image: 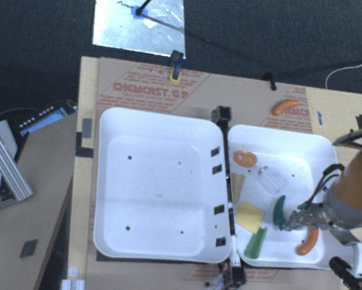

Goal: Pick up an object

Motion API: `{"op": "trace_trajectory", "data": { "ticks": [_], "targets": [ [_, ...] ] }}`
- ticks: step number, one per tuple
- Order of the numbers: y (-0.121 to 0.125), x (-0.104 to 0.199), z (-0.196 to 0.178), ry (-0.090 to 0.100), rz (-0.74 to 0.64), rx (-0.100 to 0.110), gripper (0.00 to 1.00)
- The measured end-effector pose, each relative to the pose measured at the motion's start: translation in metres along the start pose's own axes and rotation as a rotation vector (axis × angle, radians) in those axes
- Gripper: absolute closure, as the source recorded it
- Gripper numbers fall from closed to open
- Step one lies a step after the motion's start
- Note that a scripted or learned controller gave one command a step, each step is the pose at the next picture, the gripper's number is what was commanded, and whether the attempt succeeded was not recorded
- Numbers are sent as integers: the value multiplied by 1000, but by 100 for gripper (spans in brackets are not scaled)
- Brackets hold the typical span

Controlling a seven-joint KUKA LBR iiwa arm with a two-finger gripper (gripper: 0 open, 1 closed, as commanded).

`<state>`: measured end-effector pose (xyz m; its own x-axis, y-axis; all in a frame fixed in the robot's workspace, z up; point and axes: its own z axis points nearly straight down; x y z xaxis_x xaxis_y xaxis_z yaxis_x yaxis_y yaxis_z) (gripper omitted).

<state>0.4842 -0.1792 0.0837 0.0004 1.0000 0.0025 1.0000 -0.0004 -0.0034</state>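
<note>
The right bin [321, 148] holds several small objects. An orange pretzel shape [244, 159] lies near its far left corner, with a clear plastic piece [270, 179] beside it. A yellow block [248, 216] and a light green stick [255, 243] lie at the near left. A dark green curved piece [279, 211] sits in the middle, and an orange sausage [307, 242] lies near the front. My gripper [293, 221] is down in the bin between the dark green piece and the sausage, close against the green piece.
The left bin [109, 166] stands beside the right one, with a black divider [224, 177] between them. A second orange sausage [285, 107] lies on the cardboard behind the right bin. The arm [358, 190] covers the bin's right side.
</note>
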Motion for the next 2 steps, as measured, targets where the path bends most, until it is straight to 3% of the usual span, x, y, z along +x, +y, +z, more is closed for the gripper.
{"op": "trace_trajectory", "data": {
  "ticks": [1, 2],
  "targets": [
    [68, 19, -170, -8, -10, -27, 100],
    [90, 85, -360, -5, -10, -25, 100]
  ]
}}
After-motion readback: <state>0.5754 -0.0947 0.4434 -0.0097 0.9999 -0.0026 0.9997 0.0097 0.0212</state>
